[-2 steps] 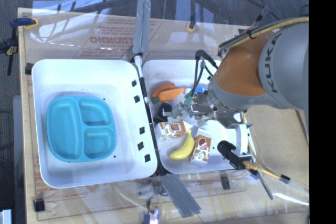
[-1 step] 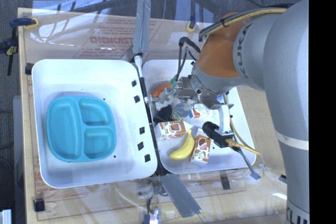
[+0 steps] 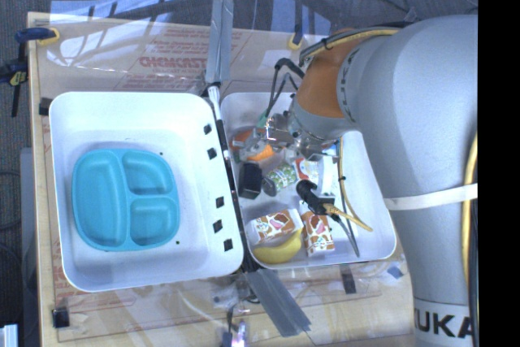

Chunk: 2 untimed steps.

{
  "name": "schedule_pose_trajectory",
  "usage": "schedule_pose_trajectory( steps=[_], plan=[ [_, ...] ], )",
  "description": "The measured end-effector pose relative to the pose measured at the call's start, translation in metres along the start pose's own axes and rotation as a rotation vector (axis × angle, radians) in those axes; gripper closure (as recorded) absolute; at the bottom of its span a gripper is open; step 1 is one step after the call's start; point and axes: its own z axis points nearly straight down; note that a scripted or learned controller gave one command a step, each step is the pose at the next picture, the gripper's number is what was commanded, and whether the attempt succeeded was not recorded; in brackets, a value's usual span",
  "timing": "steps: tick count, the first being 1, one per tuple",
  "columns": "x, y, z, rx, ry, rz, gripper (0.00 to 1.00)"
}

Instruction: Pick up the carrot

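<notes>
Bench seen from my remote console, overhead camera: the grey arm (image 3: 406, 118) reaches in from the right over the right-hand white bin (image 3: 375, 199), its orange band (image 3: 321, 85) above the wrist. I see the gripper (image 3: 272, 144) low over the far left part of that bin, but whether it is spread or closed I cannot tell from here. The carrot (image 3: 253, 149), a small orange shape, lies right at the gripper, just to its left and partly hidden by it; I cannot tell whether it is touched. Just nearer the camera than the gripper sit a black block (image 3: 250, 180) and a green-patterned packet (image 3: 282, 176). Further toward the bin's near edge I see a banana (image 3: 276, 249) under printed cartons (image 3: 275, 225). Well to the left of the gripper, the other bin (image 3: 81, 118) holds a blue divided tray (image 3: 124, 199).
</notes>
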Motion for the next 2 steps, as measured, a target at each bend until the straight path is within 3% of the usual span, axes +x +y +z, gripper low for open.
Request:
schedule_pose_trajectory(
  steps=[1,2],
  plan=[
    [0.001,0.0,-0.007,0.004,0.0,-0.005,1.0],
    [0.009,-0.07,-0.066,0.007,0.001,-0.216,1.0]
  ],
)
